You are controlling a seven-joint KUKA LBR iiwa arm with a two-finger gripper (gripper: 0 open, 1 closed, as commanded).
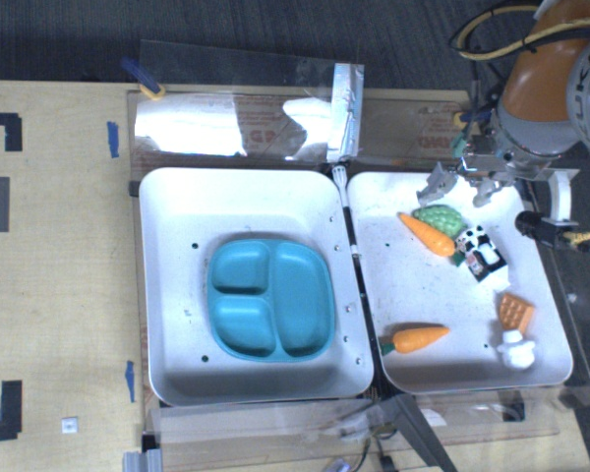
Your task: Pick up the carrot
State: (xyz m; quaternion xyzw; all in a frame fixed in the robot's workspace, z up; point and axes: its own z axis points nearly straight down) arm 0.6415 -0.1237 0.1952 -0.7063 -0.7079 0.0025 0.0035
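Note:
Two orange carrots lie in the right bin. One carrot lies slantwise near the back, touching a green leafy toy. The other carrot lies near the front left corner, its green end pointing left. My gripper hangs over the bin's back edge, just up and right of the back carrot. It is open, its grey fingers spread apart with nothing between them.
A black-and-white toy lies right of the back carrot. An orange waffle-like piece and a small white object sit at the front right. The left bin holds a blue divided plate.

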